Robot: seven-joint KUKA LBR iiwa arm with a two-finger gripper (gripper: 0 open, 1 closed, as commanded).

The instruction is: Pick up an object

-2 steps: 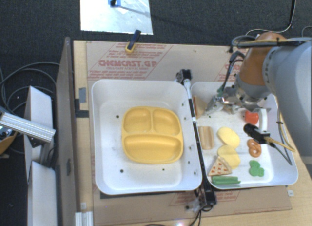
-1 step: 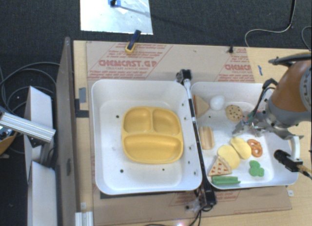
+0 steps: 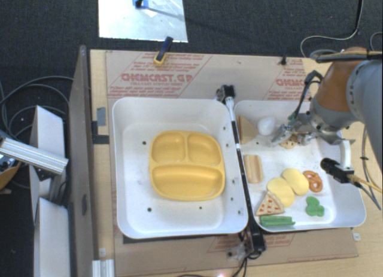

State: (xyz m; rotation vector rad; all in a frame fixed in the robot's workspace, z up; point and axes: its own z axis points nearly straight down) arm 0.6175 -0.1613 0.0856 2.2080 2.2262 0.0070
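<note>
From my remote seat I see the worktop (image 3: 179, 69), a cardboard-covered surface with red lettering, carrying two shallow white bins side by side. The left white bin (image 3: 128, 168) is the larger sight, and in its middle lies a yellow plastic divided plate (image 3: 187, 165) with three compartments.

The right white bin (image 3: 350, 207) holds the toy food. The grey arm with its orange band (image 3: 341, 90) reaches in from the right and bends down over the far part of this bin. Its end effector (image 3: 290, 132) sits low near the bin floor, just right of a small white round ball-like piece (image 3: 266, 125). I cannot tell whether it is apart or together, and I see nothing clearly held in it; a small tan piece (image 3: 289, 145) lies right under it, too small for me to identify.

Going down in size among the pickable things: a tan wedge-shaped piece (image 3: 246, 129) lies against the bin's left wall, a tan bread-like stick (image 3: 254, 169) lies below it, two pale yellow rounded lumps (image 3: 288, 185) touch each other at the centre, a pizza-slice triangle (image 3: 270, 204) lies just beneath them, a green bean-like strip (image 3: 276, 221) lies along the near wall, a green broccoli-like piece (image 3: 315, 207) rests to the right, and a brown pretzel (image 3: 312, 180) sits just above it.
</note>
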